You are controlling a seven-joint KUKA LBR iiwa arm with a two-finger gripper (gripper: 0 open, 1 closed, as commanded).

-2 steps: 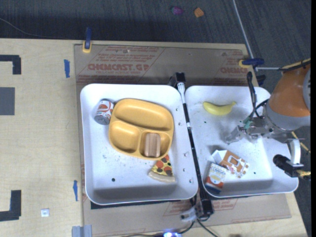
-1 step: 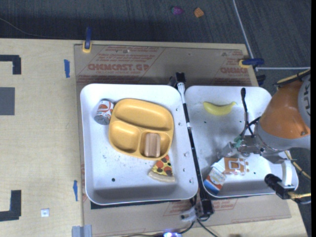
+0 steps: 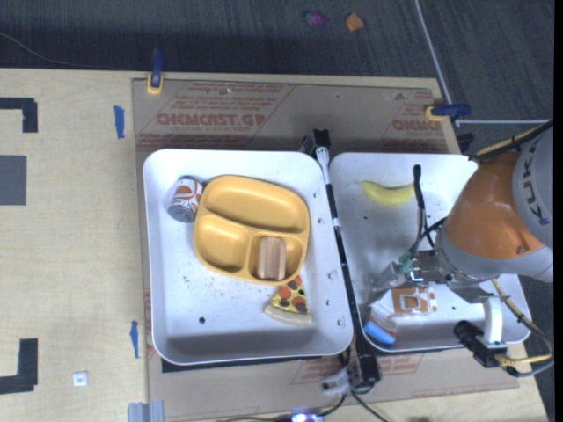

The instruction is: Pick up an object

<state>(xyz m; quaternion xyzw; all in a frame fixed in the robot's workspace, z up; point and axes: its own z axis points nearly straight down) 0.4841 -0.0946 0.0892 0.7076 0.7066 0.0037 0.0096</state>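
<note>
Lying on the light wooden counter (image 3: pixel 70 262), two shallow white bins were seen side by side on a brown board. The black divider (image 3: pixel 339 262) where the bins met is taken here as the landmark. Farthest to its left, in the left bin (image 3: pixel 163 323), a crushed can (image 3: pixel 184 199) lay near the upper corner. Just beside the can, a yellow compartment tray (image 3: pixel 251 227) was set, reaching almost to the divider; a tan block (image 3: pixel 270 258) lay in its lower right compartment. Below the tray and close to the divider's left side, a toy pizza slice (image 3: pixel 288 299) rested on the bin floor. Right of the divider, in the right bin (image 3: pixel 352 192), a yellow banana (image 3: pixel 388 193) lay toward the upper end. Lower down, a white box with orange print (image 3: pixel 406 304) and a small blue item (image 3: pixel 380 333) were seen close to the divider's right side. The jaws (image 3: pixel 412 269) were held low, just above the white box, under the grey and orange arm (image 3: pixel 501 222); whether they were open or closed could not be told, and nothing was seen between them.
</note>
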